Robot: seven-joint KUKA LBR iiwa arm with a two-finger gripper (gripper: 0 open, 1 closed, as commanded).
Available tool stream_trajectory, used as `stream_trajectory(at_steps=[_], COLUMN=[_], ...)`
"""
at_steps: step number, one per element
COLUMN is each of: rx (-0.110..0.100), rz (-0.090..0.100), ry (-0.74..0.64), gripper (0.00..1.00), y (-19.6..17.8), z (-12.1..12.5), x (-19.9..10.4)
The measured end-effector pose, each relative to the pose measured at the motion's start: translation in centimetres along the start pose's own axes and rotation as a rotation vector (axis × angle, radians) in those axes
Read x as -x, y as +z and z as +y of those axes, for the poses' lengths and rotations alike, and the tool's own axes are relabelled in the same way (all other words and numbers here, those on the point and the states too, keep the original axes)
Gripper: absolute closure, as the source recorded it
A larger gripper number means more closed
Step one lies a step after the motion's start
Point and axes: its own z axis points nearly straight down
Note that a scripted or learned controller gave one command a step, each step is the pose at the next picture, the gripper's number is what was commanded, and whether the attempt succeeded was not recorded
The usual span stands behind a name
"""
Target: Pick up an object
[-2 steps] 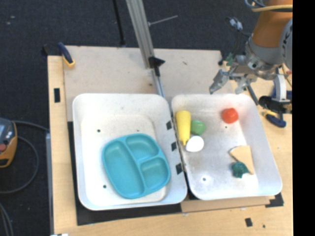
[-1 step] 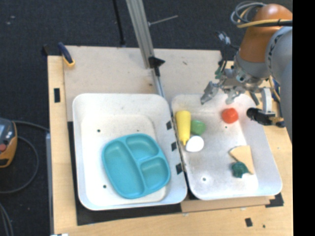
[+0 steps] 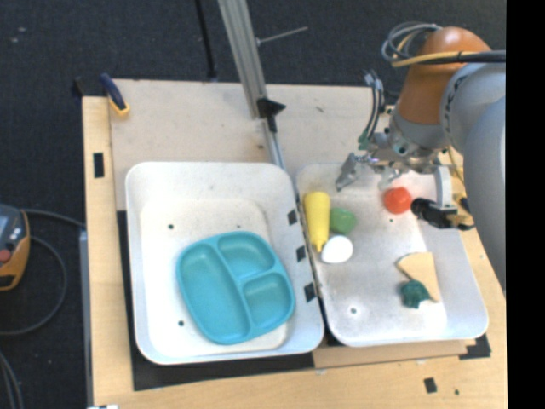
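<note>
Bins sit side by side on my worktop (image 3: 187, 126), and I look down on both from above. The left bin (image 3: 149, 186) holds a blue tray (image 3: 236, 285) with three parts, near its front edge. The right bin (image 3: 464, 313) holds the small toys I can pick from.

A yellow toy (image 3: 317, 217) lies along the left edge of the right bin. A green ball (image 3: 343, 221) touches it, and a white ball (image 3: 337, 250) sits just in front of both. A red ball (image 3: 397, 199) rests near the back edge. A tan wedge (image 3: 419, 270) lies near the front right corner, with a dark green lump (image 3: 415, 293) touching it.

My arm (image 3: 443, 75) reaches in from the right. The hand (image 3: 375, 162) hangs over the back edge of the right bin, just left of the red ball. I cannot tell how it is set, and I see no toy in it.

I think I am at the reaching step, with nothing picked yet. The red ball looks like the closest toy. Next I would need to slide the hand a bit right, go down over the ball, and squeeze. It is round, so it may roll away.
</note>
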Motion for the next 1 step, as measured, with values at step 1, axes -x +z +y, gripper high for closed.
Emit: stream_trajectory(at_steps=[1], rx=[0.001], rz=[-0.001], ry=[-0.001], gripper=[0.0], y=[5.19], z=[0.0], x=[0.09])
